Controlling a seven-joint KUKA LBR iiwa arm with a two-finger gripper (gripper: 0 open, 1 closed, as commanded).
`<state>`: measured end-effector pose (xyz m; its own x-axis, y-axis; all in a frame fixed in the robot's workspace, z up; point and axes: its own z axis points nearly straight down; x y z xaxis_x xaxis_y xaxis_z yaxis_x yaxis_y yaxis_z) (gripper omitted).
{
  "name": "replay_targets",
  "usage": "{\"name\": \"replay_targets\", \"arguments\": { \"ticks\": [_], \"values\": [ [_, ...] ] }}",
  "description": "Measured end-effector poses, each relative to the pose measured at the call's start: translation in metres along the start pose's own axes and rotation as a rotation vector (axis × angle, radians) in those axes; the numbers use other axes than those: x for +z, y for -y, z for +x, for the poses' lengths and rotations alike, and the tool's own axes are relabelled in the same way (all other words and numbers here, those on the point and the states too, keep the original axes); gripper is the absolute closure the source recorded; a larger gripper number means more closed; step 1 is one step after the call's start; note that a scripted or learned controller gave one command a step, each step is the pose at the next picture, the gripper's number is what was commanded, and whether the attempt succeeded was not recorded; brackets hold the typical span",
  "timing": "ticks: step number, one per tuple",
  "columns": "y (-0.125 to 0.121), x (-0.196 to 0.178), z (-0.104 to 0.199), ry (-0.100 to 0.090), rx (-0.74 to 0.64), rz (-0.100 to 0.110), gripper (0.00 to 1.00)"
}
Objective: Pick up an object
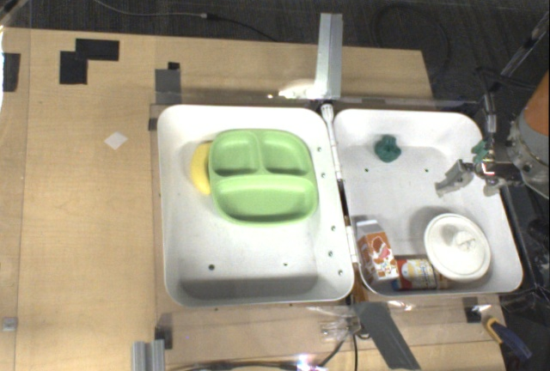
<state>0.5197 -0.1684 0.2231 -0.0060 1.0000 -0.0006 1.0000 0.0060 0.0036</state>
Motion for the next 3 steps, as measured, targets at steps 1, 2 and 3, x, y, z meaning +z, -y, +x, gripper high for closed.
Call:
{"name": "replay_targets", "arguments": {
  "ticks": [1, 2, 3],
  "values": [
    [0.032, 0.072, 0.076, -0.001, -0.225, 0.001, 0.00],
    [0.031, 0.007, 0.065, 0.001, -0.389, -0.003, 0.00],
    [-0.031, 0.080, 0.072, 0.000, -0.560, -0.001, 0.00]
  ]
}}
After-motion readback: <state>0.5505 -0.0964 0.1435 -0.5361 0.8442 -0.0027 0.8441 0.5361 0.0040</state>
